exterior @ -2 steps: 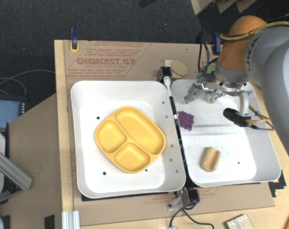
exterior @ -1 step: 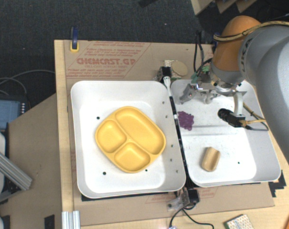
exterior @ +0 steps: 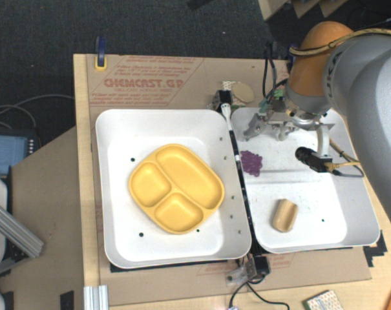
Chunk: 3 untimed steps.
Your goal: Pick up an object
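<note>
A small purple lumpy object (exterior: 251,162) lies in the right bin (exterior: 331,234) close to its left wall. Nearer the front of that bin lies a tan cylinder (exterior: 284,215) on its side. My gripper (exterior: 267,132) hangs over the bin's far left corner, just beyond the purple object and apart from it. Its fingers (exterior: 251,130) are spread open with nothing between them. A yellow three-compartment plate (exterior: 176,187) fills the middle of the left bin (exterior: 117,141).
The grey arm with its orange band (exterior: 318,57) comes in from the upper right over the right bin's far edge. A divider wall (exterior: 237,166) separates the two bins. Cardboard (exterior: 150,79) lines the bench behind them.
</note>
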Tool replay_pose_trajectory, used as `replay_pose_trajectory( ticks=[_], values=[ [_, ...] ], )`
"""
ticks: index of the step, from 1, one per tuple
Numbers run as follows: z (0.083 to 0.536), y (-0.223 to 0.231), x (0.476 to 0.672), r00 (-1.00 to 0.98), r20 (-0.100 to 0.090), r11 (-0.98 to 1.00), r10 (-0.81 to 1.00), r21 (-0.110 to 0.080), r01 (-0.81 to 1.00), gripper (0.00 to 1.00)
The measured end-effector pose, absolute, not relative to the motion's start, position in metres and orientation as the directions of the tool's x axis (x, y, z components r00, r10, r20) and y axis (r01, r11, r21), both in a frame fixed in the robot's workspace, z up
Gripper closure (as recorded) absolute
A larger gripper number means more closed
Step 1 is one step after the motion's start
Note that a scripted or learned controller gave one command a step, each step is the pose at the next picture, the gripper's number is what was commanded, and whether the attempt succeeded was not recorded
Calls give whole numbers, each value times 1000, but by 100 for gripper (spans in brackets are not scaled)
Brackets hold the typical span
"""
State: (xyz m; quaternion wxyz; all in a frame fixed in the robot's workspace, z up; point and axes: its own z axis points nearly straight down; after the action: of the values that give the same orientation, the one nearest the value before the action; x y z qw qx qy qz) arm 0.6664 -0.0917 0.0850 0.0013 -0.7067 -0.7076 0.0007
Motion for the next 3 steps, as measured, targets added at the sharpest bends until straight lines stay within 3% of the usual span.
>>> replay_pose_trajectory(
  ticks=[1,2,3],
  values=[
    [85,-109,667,1,-1,-1,1000,1,1000,0],
    [96,-109,667,1,-1,-1,1000,4,1000,100],
    [95,-109,667,1,-1,-1,1000,3,1000,0]
  ],
)
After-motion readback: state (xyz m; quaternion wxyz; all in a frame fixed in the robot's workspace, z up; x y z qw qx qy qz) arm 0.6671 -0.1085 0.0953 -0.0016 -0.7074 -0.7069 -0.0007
